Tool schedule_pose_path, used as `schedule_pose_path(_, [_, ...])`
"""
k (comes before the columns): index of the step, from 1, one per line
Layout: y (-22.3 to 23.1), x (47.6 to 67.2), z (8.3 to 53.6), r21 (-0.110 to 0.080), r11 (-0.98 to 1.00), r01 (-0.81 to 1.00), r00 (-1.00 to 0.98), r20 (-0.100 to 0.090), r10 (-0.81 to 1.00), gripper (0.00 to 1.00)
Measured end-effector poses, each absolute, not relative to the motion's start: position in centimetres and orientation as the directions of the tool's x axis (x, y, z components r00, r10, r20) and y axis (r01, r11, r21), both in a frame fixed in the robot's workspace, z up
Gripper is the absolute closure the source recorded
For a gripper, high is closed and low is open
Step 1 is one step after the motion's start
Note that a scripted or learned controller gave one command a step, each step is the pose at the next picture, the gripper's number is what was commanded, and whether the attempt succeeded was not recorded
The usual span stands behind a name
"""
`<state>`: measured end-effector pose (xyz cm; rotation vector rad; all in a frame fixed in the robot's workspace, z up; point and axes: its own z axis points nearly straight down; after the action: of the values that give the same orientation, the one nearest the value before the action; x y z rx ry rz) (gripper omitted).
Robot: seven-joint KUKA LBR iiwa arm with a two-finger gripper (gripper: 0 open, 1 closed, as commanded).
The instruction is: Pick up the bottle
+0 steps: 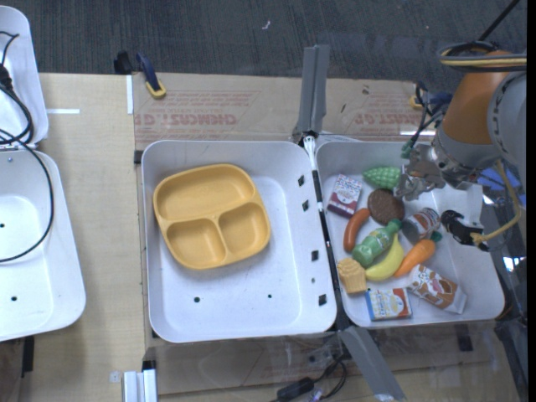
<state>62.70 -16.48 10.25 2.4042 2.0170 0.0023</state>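
Observation:
The bottle (374, 243) is small and green. It lies on its side in the middle of the right bin (486, 296), between an orange sausage (357, 227) and a banana (387, 260). My gripper (412, 182) hangs over the far part of that bin, beside a green corn cob (383, 176) and above a brown round piece (386, 206). It is up and to the right of the bottle and clear of it. The wrist hides the tips.
Around the bottle lie a red carton (344, 195), a can (421, 223), a carrot (416, 256), a tan block (352, 275), a blue box (389, 303) and a pouch (435, 289). The left bin (167, 308) holds a yellow divided plate (212, 214).

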Motion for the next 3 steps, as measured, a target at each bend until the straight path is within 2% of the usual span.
schedule_pose_path(1, [-19.4,61.8,11.8,0.001,0.138,0.990,-0.138,-0.001,0.990,1.00])
schedule_pose_path(2, [-19.4,61.8,11.8,0.001,0.138,0.990,-0.138,-0.001,0.990,0.00])
schedule_pose_path(3, [-11.2,66.0,9.4,0.004,0.208,0.978,-0.208,-0.003,0.978,0.00])
